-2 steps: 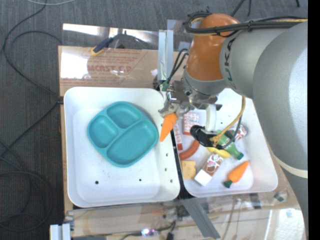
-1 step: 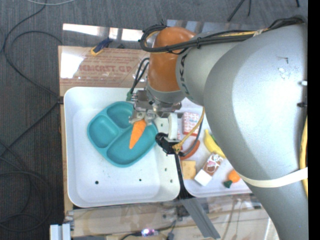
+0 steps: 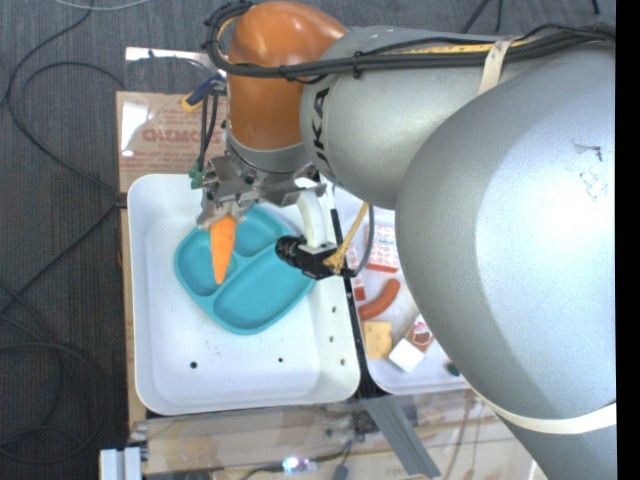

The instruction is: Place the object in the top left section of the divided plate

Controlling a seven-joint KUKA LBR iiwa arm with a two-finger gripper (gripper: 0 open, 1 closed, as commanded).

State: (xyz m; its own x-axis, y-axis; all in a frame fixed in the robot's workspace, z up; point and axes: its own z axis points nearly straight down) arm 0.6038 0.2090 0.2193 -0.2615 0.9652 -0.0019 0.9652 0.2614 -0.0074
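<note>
- Here, nearest the camera, the grey arm (image 3: 500, 218) fills the 3 o'clock side of the view and hides much of the right bin (image 3: 400, 373).
- In that right bin, at about 5 o'clock, lie a toy sausage (image 3: 380, 298), a tan cracker-like piece (image 3: 377, 339) and a small white block (image 3: 406, 355), all well apart from the plate.
- The left bin (image 3: 180, 368) holds the teal divided plate (image 3: 250, 303), which sits tilted, its corners toward 12 and 6 o'clock.
- The toy carrot (image 3: 223, 248) hangs point-down over the plate's divider ridge, at about 10 o'clock of the plate's middle, its thick end up at the fingers.
- The gripper (image 3: 228, 208) sits just above the carrot's top; it appears to grip that end between the fingers, closed narrowly around it, though the wrist shadows the contact.
- Risk, as I judge it: the carrot's tip is over or touching the ridge between sections, so a release here could let it topple either way and land in the wrong compartment.
- With the plate rotated, which section counts as top left is uncertain; a small offset toward 12 o'clock seems safer.
- A black fitting (image 3: 300, 253) beside the wrist is close to the plate's 2 o'clock rim and could nudge it.
- Farthest, at 11 o'clock, printed cardboard (image 3: 160, 138) lies on the desk.
</note>
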